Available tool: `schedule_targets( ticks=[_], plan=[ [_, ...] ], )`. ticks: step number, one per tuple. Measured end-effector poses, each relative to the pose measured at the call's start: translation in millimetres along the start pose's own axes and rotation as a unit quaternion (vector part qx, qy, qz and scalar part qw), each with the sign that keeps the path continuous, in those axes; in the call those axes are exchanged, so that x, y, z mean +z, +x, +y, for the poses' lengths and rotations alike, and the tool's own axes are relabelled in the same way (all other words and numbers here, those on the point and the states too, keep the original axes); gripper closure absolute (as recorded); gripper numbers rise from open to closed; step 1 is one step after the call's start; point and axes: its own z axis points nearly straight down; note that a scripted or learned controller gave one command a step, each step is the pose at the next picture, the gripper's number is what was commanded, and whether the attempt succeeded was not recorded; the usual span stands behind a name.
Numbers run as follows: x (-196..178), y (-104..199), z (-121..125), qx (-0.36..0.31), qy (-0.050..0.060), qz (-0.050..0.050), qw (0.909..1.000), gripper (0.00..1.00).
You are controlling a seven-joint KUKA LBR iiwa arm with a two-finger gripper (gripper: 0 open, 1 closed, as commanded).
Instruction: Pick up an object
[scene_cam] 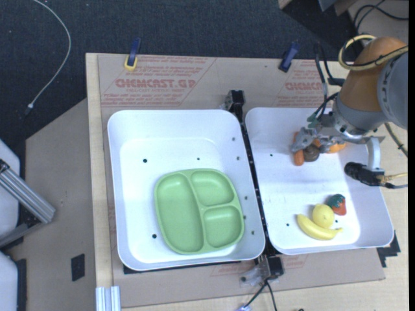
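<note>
Currently I see the gripper low over the upper part of the right bin, in the upper right of the frame. The arm, grey with an orange band, descends to it from the right edge. I cannot tell whether the gripper is spread or pressed together, as the wrist hides most of it from above.

1. An orange object lies on the bin floor, touching or just beside the lower left of the gripper. I cannot tell whether it is pinched or merely next to the tool. Another orange patch shows just right of the gripper, partly under the wrist.

2. A yellow banana lies in the lower part of the right bin, well apart from the gripper. A yellow lemon-like fruit rests against its upper side. A red strawberry with a green top sits just beside that fruit, to its upper right.

3. A green divided plate with three compartments lies flat in the lower middle of the left bin.

4. Both bins sit side by side on a brown board. A blue and yellow clamp and a blue clamp grip its upper edge.
</note>
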Motion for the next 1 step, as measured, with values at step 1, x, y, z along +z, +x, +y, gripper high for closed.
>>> schedule_targets(
  ticks=[1],
  plan=[
    [-43.5,-1.8,-0.7,0.0,-0.001,-0.001,1.0,1.0]
  ],
)
